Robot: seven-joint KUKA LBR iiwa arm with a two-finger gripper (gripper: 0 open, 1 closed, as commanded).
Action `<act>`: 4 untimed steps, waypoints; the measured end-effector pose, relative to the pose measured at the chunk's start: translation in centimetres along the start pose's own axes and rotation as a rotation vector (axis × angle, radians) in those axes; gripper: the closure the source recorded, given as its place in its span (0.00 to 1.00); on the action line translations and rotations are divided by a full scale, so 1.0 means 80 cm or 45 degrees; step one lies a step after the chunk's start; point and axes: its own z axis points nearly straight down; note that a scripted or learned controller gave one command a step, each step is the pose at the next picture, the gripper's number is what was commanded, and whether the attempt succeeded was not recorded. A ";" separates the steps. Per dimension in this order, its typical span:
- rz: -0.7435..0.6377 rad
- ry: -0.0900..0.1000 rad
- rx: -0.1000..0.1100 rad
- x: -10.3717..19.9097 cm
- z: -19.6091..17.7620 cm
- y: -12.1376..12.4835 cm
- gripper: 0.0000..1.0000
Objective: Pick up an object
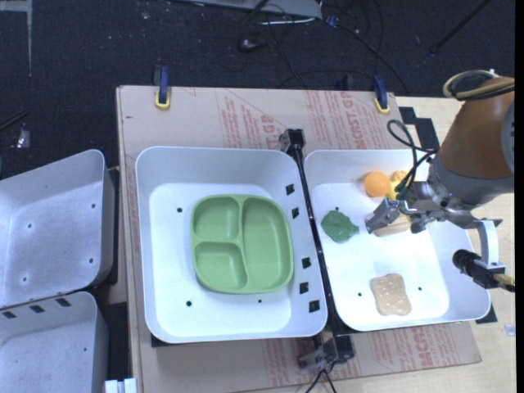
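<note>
From my remote view I see the end effector low over the right bin, reaching in from the right with the grey arm above it. I cannot tell how it is set, since the dark metal parts blur together at this angle. Nothing visibly sits in its grip.

The nearest thing to it is the green leafy piece, lying on the bin floor just to the left of the tip, close but apart from it. The orange ball rests toward the far wall, just above the tip in the view, with a small yellow item beside it, partly hidden by the wrist. The beige bread-like slab lies nearer the front wall, well apart from the tip.

The green piece sits near the divider between the two bins, so room on its left is tight. The middle of the right bin's floor is bare, between the tip and the slab.

The left bin carries a green sectioned plate at its centre. Both bins rest on the worktop.
</note>
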 end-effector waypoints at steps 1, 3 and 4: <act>0.001 0.001 0.002 0.000 0.080 -0.004 0.00; 0.002 0.000 -0.006 0.000 0.100 -0.004 1.00; -0.004 -0.003 -0.014 0.005 0.025 -0.010 1.00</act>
